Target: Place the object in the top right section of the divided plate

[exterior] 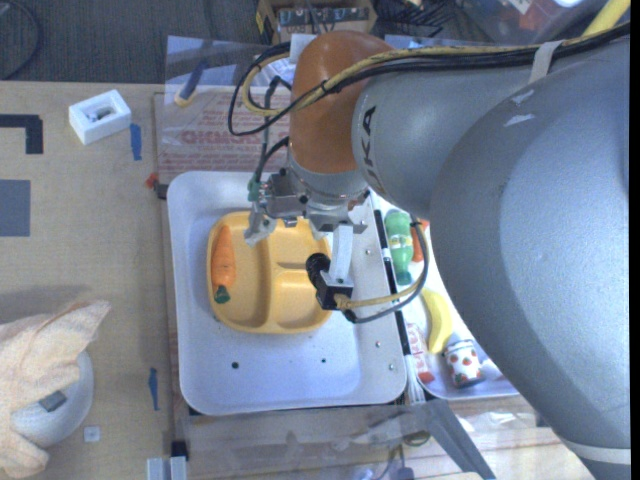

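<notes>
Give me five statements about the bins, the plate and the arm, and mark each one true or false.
1. The yellow divided plate lies in the left bin. True.
2. A carrot lies in the plate's left section. True.
3. The banana lies on the plate. False: it lies in the right bin.
4. The arm's hand hangs over the plate. True.
5. The green bottle stands on the wooden bench. False: it lies in the right bin.
</notes>
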`<state>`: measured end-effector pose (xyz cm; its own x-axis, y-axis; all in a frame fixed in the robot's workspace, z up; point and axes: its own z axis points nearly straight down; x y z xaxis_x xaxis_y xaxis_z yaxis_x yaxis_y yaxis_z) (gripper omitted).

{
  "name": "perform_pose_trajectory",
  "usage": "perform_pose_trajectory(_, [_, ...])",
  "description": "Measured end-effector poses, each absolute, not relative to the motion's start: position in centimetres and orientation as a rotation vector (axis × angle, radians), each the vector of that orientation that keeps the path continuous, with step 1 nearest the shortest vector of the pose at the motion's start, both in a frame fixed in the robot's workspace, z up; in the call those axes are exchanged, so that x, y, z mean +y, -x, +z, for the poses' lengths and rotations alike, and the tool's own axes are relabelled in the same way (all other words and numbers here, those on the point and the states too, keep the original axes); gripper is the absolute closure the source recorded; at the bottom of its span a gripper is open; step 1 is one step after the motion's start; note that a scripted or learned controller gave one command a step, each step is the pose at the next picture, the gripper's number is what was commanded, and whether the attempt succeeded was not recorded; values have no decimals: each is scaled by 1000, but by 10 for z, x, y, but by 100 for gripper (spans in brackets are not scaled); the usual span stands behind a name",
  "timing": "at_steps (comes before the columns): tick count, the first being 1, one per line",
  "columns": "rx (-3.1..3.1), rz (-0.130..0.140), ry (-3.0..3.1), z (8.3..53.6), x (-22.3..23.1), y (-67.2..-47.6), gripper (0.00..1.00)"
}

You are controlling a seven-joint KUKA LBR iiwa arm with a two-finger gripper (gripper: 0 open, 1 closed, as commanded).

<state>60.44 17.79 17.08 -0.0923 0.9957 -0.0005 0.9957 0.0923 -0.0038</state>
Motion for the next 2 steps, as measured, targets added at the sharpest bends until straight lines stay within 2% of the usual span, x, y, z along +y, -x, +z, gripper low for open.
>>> perform_pose_trajectory(1, [-2079,3,2356,314,211,-573,0])
perform_pose_trajectory(2, [-1889,3,2512,431,95,-583,0])
